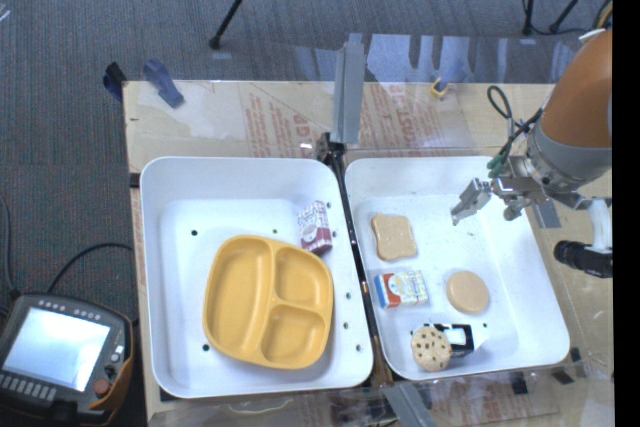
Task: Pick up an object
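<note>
Four loose items in the right bin (pixel 520 335), any one a candidate for pickup: toast slice (pixel 394 237), tan and flat, upper left of the bin floor; small carton (pixel 403 289), white with red print, lying on its side just below the toast; round tan disc (pixel 467 292), flat, right of the carton; chocolate-chip cookie (pixel 430 348), near the front wall, touching a small black-and-white object (pixel 460 337).

Left bin (pixel 160 215): yellow divided tray (pixel 268 301), plus a small red-and-white packet (pixel 316 227) at the tray's upper right edge.

Claw (pixel 470 201): held above the right bin's upper area, well apart from every item, carrying nothing. Whether its fingers stand apart or together cannot be told from this angle.

Risks, as judged:
- Toast, disc and cookie lie flat and thin; fingers may skid over them or strike the bin floor.
- Carton looks smooth and may slip or rotate when squeezed.
- Cookie crowds its neighbour and the wall, leaving little room for fingers.
- Toast sits close to the bin's left wall; a descent there may clip it.
</note>
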`<state>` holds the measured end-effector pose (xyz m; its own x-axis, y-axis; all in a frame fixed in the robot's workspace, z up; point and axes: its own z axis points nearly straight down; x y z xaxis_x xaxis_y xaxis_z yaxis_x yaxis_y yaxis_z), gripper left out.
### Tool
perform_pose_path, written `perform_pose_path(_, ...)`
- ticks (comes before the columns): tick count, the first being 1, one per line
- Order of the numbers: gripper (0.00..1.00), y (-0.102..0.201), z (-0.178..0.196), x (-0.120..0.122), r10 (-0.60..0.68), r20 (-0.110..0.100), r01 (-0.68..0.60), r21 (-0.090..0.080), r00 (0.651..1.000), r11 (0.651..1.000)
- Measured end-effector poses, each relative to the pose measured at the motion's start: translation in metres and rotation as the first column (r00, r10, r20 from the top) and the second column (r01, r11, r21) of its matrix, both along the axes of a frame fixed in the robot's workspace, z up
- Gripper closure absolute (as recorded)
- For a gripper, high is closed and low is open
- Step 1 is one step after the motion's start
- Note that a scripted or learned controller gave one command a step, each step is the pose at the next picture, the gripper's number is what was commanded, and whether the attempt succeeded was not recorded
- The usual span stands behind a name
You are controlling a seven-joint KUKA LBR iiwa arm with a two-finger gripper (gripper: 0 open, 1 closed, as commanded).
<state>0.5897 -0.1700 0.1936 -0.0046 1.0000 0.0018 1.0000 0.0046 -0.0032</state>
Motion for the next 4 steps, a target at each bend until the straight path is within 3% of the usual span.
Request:
perform_pose_path(1,0.0,0.02,-0.058,-0.038,0.214,-0.004,-0.214,0.003,0.977,0.977)
perform_pose_path(2,0.0,0.061,-0.099,-0.079,0.331,0.009,-0.331,-0.005,0.944,0.944)
perform_pose_path(3,0.0,0.078,-0.108,-0.115,0.448,-0.001,-0.448,0.003,0.894,0.894)
perform_pose_path(4,1.0,0.076,-0.099,-0.116,0.44,-0.002,-0.44,0.005,0.898,0.898)
